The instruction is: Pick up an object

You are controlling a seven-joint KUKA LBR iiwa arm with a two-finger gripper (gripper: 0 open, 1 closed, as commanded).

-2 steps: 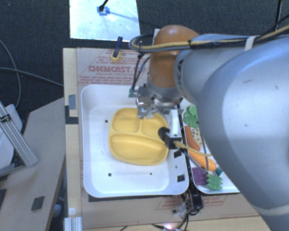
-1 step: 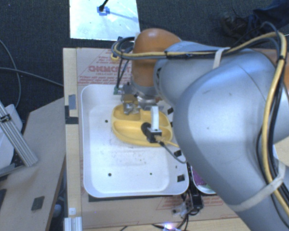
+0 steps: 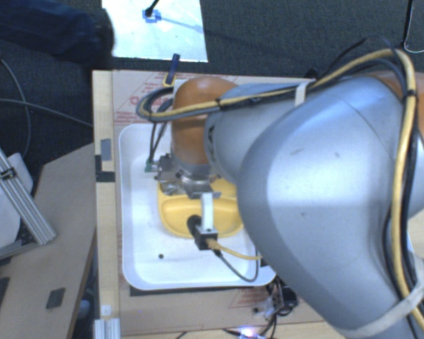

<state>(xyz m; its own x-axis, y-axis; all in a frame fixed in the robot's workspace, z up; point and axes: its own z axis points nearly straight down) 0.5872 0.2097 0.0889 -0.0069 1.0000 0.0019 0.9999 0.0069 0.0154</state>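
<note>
**Q:** What lies in front of the camera?

**A:** A big grey robot arm [image 3: 325, 189] covers the frame from three o'clock to five o'clock. Its orange band [image 3: 194, 122] sits near the centre. Below the band the wrist points down into a shallow white bin [image 3: 138, 210] that runs from the centre toward seven o'clock.

**Q:** Where is the thing to be picked up?

**A:** A yellow object [image 3: 180, 214], rounded and smooth, lies in the bin just below the centre, toward six o'clock. It is the one item I can make out there.

**Q:** And the gripper?

**A:** The gripper [image 3: 187, 182] sits directly over the yellow object, at or very near its top edge. The wrist housing hides the tips, so I cannot tell if it is spread, closed or clamped on anything.

**Q:** How far along is the pick?

**A:** The reach looks done, since the tool is down at the object. The object seems to rest on the bin floor, so I judge that a confirmed grasp and the lift remain.
</note>
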